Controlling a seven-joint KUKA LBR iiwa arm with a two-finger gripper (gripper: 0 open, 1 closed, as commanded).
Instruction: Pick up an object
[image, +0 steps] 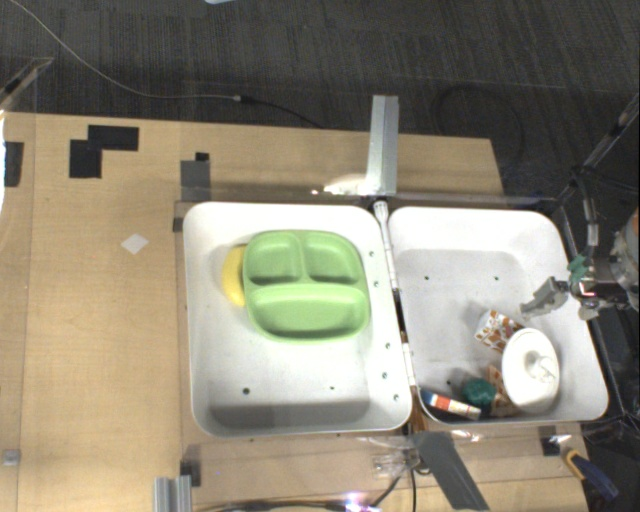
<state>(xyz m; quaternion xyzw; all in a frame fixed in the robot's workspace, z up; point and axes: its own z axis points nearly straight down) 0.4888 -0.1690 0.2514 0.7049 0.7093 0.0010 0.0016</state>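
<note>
the gripper (550, 296) hovered at the right bin's (450, 240) far edge, its opening too small to make out, with nothing visibly held. just below it lay a white round object (530, 368) among clutter, probably the easiest target; the green tray (303, 283) sat well apart in the left bin (290, 400).

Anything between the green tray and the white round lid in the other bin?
Camera view: the bins' shared rims, then bare floor of the right bin, lie between green divided tray and white lid.
</note>
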